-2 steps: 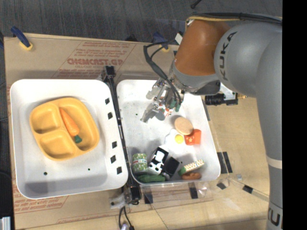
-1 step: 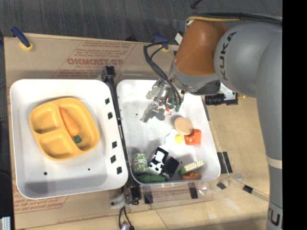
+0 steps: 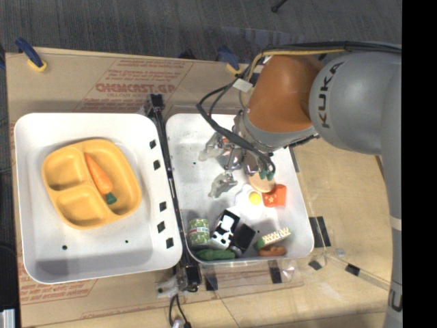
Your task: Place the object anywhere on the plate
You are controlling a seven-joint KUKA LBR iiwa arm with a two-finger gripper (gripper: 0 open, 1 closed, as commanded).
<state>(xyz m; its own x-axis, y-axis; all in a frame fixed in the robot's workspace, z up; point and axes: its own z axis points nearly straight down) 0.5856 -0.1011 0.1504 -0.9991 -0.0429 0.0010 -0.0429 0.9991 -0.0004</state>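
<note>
So the arm point(image 3: 341, 94) was reaching in from the right and hanging over the right-hand bin point(image 3: 188, 156), with its orange band sitting right above the wrist. The tool point(image 3: 235, 162) was down low in the upper middle of that bin, a shiny metal tangle with cables looping up around it. Honestly couldn't tell whether it was spread or pinched, the metal bits just blurred together from that angle, and I couldn't see anything clearly gripped in it.

Just right of the tool there was a small round tan thing point(image 3: 261, 181), touching or nearly touching a red block point(image 3: 275, 196) and a little fried-egg toy point(image 3: 252, 198). Along the near edge of the same bin was a pile of stuff: a green can-like thing point(image 3: 199, 230), a black and white cow-patterned piece point(image 3: 225, 229), a dark green long thing point(image 3: 213, 254), and a tan waffle-looking bit point(image 3: 275, 236) with something brownish-red point(image 3: 272, 250) under it.

Over in the left bin point(image 3: 41, 251) sat the yellow plate point(image 3: 68, 214), the divided kind with compartments. A toy carrot point(image 3: 100, 176) lay across the divider on it, tilted, green top pointing toward the near right.

Both bins were side by side on the counter point(image 3: 341, 183), with cardboard point(image 3: 89, 80) behind them.
</note>
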